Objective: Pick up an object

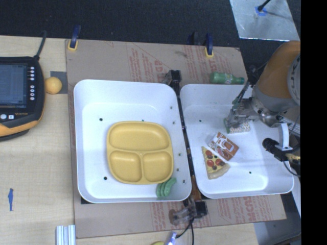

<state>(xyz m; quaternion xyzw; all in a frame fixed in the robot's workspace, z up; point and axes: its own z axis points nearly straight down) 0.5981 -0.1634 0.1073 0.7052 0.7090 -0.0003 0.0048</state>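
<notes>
Gripper (236, 120) low in right bin (265, 185), over a small pale object (241, 128); finger state cannot be told. Judged: approach stage, nothing held. Next: close, lift straight. Snack packet (224, 146) and pizza slice (214, 163) lie near. Left bin (87, 137) holds yellow tray (139, 151). Cardboard-covered bench (127, 60), dark floor.

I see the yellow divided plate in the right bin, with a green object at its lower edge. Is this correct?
Not quite: the camera view shows the yellow divided plate in the left bin, not the right. The green object does lie at its lower edge.
</notes>
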